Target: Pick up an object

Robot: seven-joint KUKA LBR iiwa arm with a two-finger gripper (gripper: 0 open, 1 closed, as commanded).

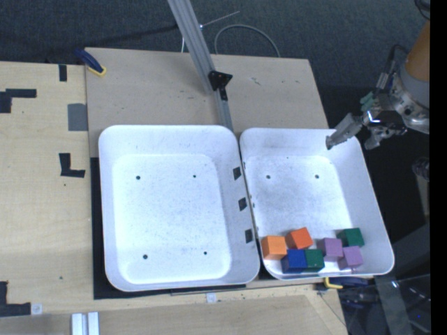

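The wooden bench (154, 89) stretches across most of what I can see, pale and scuffed, with dark tape marks along its left side. On it sit the two white bins, touching along their inner edges: the left bin (112, 187) and the right bin (363, 180). A grey metal pole (192, 30) slants down from the top and ends near the seam between them. The arm (419, 75) comes in at the right edge, its orange band showing near the top, and the gripper (356, 132) hangs over the far right corner of the right bin; one grey finger (341, 131) juts toward the bin's rim, the other sits just right of it with a gap between them, so the fingers look apart and nothing is between them. The blocks all huddle along the near wall of the right bin, well apart from the gripper: an orange block (274, 246) touching a darker orange block (300, 238), a blue block (296, 259) beside a green block (314, 259), two purple blocks (334, 246) (353, 257), and a dark green block (350, 237) toward the right.
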